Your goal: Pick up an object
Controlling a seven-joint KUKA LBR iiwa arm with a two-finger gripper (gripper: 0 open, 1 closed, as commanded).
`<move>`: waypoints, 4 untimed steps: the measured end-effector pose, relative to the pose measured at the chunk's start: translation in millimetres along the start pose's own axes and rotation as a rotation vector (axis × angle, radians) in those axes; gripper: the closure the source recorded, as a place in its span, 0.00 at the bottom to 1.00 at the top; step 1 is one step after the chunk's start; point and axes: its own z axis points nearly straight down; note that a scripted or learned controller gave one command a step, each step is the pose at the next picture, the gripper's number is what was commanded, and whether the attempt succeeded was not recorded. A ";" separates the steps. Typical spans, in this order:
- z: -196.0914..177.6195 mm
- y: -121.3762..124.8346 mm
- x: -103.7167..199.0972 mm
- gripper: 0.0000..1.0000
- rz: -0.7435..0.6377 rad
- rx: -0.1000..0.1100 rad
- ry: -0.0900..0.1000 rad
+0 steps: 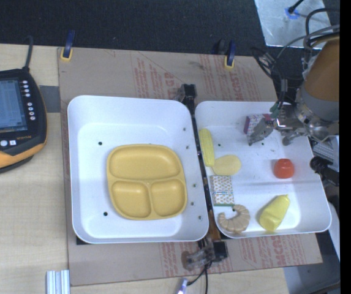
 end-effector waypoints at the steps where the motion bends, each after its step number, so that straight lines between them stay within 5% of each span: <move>1: 113.2 78.5 -37.4 0.00 0.000 0.002 0.000; 2: 61.6 42.6 -41.2 0.00 0.001 -0.001 0.000; 3: 88.0 79.6 -23.3 0.00 0.001 -0.001 0.000; 4: 51.8 79.4 -62.7 0.00 0.003 -0.002 0.000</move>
